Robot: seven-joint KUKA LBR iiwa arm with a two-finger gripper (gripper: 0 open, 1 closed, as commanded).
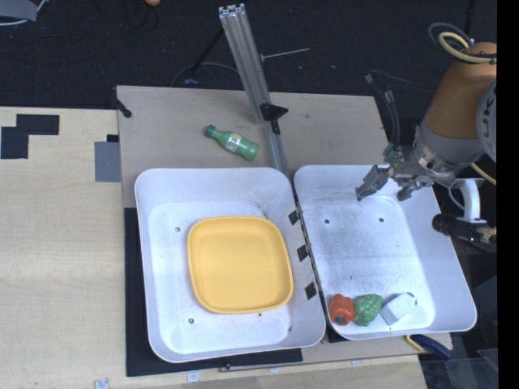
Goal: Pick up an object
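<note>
Items, right bin [438, 258], near corner: red piece [340, 308], green piece [367, 307], white block [396, 307], the three side by side. Likely light, rigid, smooth toys; I would pinch the block across its flat faces. My gripper [389, 183]: fingers spread, nothing between them, at the bin's far edge, well apart from all three.

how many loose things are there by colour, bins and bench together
yellow: 1, the plate in the left bin
green: 2, the bottle on the bench and a green piece in the right bin
red: 1, a red piece
white: 1, a pale block
total: 5
</note>
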